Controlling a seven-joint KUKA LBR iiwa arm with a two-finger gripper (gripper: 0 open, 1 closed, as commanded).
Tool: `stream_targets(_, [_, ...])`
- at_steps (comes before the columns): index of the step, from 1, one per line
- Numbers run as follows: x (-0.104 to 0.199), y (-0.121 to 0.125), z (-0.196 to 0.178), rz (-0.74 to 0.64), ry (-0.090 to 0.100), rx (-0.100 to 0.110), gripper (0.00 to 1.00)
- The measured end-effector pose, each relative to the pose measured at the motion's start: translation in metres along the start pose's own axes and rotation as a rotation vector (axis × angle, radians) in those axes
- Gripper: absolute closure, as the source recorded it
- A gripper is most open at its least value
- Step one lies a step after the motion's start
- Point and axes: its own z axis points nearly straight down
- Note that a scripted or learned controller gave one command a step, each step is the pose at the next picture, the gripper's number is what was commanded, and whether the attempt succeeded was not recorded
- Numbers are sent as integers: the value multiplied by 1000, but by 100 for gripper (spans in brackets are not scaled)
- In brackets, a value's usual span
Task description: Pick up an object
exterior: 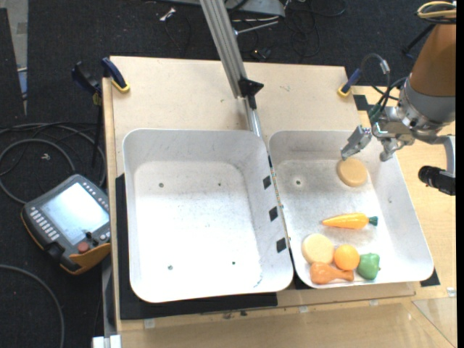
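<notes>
My gripper hangs over the far part of the right bin, fingers spread wide with nothing between them. Just below it a tan round disc lies on the bin floor. Nearer the front lies an orange carrot with a green tip. At the bin's front edge sit a pale yellow round piece, an orange ball, a green pepper and an orange drumstick-shaped piece, packed close together.
The left bin adjoins the right one along a raised shared rim. A slanted metal pole crosses above the bench's back. A teach pendant lies on the floor at left. Clamps sit at the bench's back corners.
</notes>
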Motion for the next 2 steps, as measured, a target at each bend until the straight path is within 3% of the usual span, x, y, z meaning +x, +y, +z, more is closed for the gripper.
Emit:
stream_targets(1, [0,0,-2,-2,-1,-3,0])
stream_targets(2, [1,-8,44,1,-1,0,0])
